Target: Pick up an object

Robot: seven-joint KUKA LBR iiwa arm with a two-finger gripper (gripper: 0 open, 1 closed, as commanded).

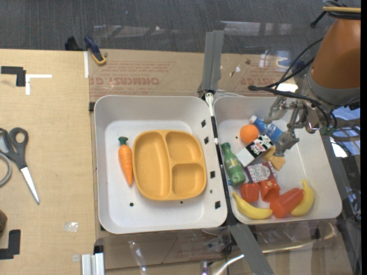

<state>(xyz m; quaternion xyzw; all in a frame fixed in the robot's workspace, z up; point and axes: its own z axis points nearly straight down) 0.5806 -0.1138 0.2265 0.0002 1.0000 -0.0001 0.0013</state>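
My gripper (286,141) hangs low over the right bin (327,171), near its back middle. It is just right of a black-and-white box (261,145) and a blue bottle (268,128), and above a tan piece (277,162). An orange ball (249,133) lies left of the bottle. Further front are a green bottle (232,164), a purple packet (259,171), red pieces (285,202) and two bananas (251,209) (305,198). I see nothing clearly held.
The left bin (106,171) holds an orange divided plate (170,165) and a carrot (125,160) beside it. Scissors (20,159) lie on the wooden bench at far left. A grey divider post (212,62) stands behind the bins. Cables trail at the right.
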